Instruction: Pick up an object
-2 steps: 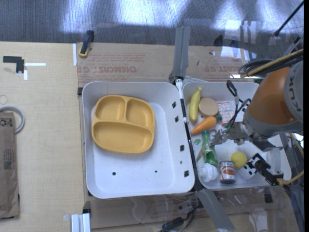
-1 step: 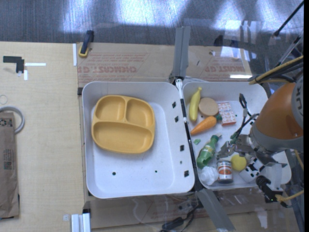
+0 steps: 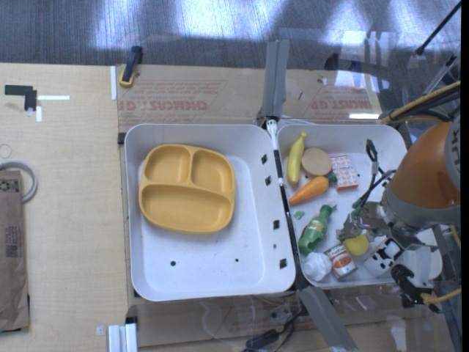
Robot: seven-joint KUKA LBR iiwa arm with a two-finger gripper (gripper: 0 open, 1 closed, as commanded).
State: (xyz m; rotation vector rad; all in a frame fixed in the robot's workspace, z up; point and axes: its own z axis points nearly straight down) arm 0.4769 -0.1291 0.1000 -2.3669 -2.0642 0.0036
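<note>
The right bin (image 3: 392,141) holds several objects: a yellow banana (image 3: 295,158), a round tan disc (image 3: 316,162), a small red and white box (image 3: 344,173), a carrot (image 3: 309,190), a green bottle (image 3: 315,228), a white crumpled lump (image 3: 316,266), a small can (image 3: 341,261) and a yellow lemon-like piece (image 3: 357,245). My gripper (image 3: 357,231) hangs low over the bin's front right part, just above the yellow piece and beside the can. The wrist hides part of what lies under it.
The left bin (image 3: 212,270) carries a yellow divided plate (image 3: 187,188) in its back left part. A black and white item (image 3: 381,259) lies at the right bin's front right corner. A divider wall (image 3: 278,189) separates the two bins.
</note>
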